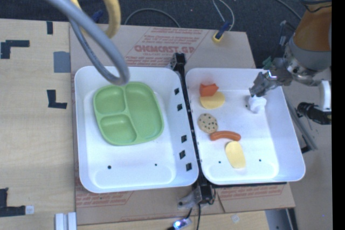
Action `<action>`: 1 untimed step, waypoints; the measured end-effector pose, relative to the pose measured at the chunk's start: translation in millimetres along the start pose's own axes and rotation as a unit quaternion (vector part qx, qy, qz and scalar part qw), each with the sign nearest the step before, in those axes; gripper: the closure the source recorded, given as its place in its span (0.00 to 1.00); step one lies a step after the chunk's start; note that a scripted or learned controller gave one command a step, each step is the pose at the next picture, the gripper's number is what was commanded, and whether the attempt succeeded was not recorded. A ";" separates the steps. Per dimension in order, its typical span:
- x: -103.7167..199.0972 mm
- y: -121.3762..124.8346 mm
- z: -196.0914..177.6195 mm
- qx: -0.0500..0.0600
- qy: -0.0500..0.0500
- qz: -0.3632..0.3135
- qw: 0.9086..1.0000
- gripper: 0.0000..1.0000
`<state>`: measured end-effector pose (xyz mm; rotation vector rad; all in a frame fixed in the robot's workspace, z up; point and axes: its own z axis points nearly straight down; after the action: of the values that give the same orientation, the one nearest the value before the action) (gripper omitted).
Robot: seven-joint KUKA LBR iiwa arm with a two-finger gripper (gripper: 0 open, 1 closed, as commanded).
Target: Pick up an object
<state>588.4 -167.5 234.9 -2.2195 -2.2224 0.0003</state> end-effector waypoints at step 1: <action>45.5 -11.6 -6.3 0.000 0.000 0.000 1.000 1.00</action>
<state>576.8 -122.1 241.2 -2.2182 -2.2230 0.0013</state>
